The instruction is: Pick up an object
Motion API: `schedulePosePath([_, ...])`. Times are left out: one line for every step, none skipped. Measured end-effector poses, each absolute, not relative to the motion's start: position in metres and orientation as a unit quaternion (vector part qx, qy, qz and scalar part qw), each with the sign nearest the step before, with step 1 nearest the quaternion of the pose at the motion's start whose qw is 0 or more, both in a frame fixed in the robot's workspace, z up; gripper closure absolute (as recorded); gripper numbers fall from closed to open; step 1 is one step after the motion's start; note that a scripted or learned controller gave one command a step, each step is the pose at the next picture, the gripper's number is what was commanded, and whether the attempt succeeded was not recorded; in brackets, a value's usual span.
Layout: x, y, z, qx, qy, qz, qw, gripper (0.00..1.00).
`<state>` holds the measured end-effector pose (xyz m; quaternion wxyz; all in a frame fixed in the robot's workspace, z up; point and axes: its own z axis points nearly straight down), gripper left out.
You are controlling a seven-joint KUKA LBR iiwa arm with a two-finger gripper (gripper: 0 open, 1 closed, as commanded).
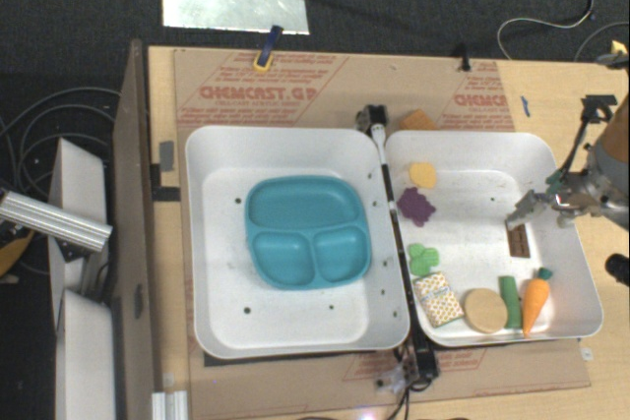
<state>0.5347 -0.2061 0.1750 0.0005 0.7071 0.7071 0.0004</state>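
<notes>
At the near edge of the right bin point(581, 305) four toy foods sit in a row close to the wall: a spotted cracker point(436, 300), a round tan cookie point(484, 310), a green stick point(509, 302) and an orange carrot point(534, 302). The cookie, stick and carrot are touching or almost touching, so there is little room between them. A bit farther back a green leafy toy point(423, 259) lies by the left wall. A small brown bar point(518, 241) lies alone, with bare white floor on its left. The gripper point(532, 207) hangs just behind the bar, near the right wall; I cannot tell if it is pinching anything. Farther back are purple grapes point(415, 205) and a yellow piece point(422, 175), with lots of bare room to their right. The left bin point(221, 310) holds a blue divided plate point(307, 231) in its middle. Behind the bins an orange piece point(417, 120) lies on the counter point(295, 89)
</notes>
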Motion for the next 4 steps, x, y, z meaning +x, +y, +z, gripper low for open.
schedulePosePath([0.520,-0.206,0.125,0.707,0.707,0.0002,0.000,0.00])
schedulePosePath([0.560,-0.206,0.083,0.705,0.709,0.0010,0.002,0.00])
schedulePosePath([0.559,-0.206,0.095,0.705,0.709,0.0016,0.002,1.00])
schedulePosePath([0.572,-0.089,0.159,0.702,0.713,0.0036,0.001,1.00])
